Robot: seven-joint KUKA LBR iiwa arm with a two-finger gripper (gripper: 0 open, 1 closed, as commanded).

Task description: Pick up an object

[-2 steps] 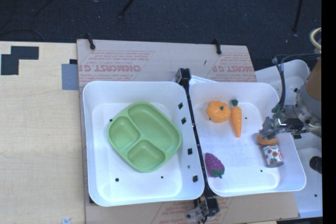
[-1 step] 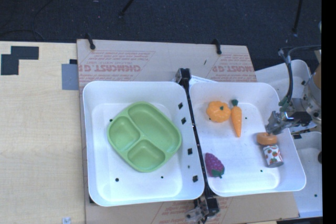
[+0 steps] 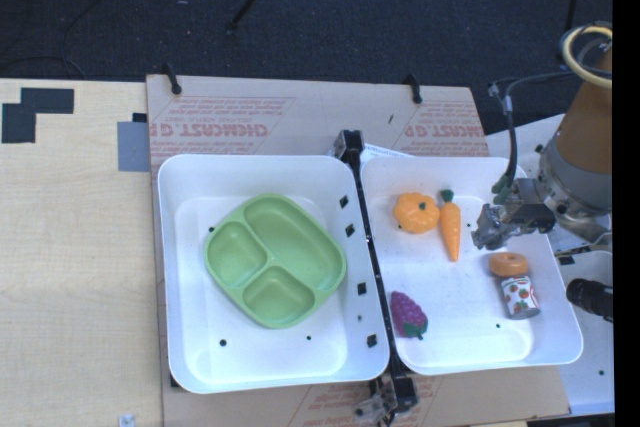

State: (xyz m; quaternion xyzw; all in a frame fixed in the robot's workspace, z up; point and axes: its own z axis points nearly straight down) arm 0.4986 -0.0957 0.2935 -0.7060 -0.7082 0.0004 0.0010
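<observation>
Small orange toy carrot with a green top [image 3: 451,232]: tapered and smooth-looking, so likely to roll or squirt aside under an off-centre pinch, or to bump the orange toy pumpkin [image 3: 416,213] just left. Lies tip-down at centre right of the frame, inside the shallow white right-hand bin [image 3: 560,350]. Just right of it, the dark gripper [image 3: 500,223]; impossible to tell whether jaws apart or together.

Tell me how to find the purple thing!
Look in the right white bin, the one without the green plate. Go to its bottom left corner, beside the divider. There lies the bunch of grapes, the only purple, bumpy toy, apart from the orange ones.
</observation>
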